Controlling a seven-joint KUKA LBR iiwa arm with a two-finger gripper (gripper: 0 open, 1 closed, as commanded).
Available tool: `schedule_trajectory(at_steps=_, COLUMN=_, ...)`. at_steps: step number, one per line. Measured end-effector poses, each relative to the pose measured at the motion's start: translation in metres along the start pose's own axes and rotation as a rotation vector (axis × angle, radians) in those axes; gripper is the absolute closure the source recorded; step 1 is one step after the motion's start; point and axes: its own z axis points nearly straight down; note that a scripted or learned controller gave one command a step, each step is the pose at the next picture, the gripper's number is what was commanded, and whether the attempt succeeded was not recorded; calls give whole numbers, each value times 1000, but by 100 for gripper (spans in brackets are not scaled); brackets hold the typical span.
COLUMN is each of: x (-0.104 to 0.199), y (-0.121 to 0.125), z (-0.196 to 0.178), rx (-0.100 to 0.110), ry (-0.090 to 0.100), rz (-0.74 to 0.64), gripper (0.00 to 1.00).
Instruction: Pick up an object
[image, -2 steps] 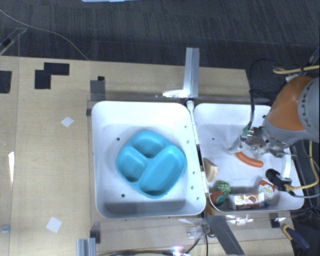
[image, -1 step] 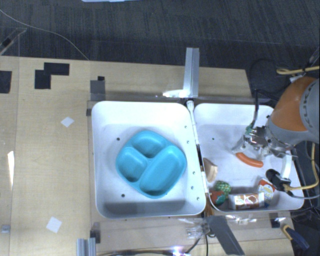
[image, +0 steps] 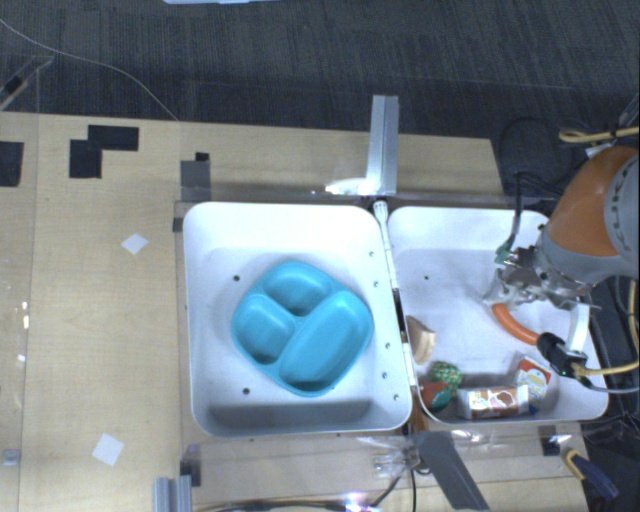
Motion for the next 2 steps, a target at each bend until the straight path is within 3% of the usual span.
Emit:
schedule_trajectory(at_steps=1, x=6, y=8, z=-7, rx=14, ry=2, rz=-208, gripper=100)
schedule_trajectory(at_steps=2, x=55, y=37, z=-95, rx=12, ry=2, rz=-107, gripper=100)
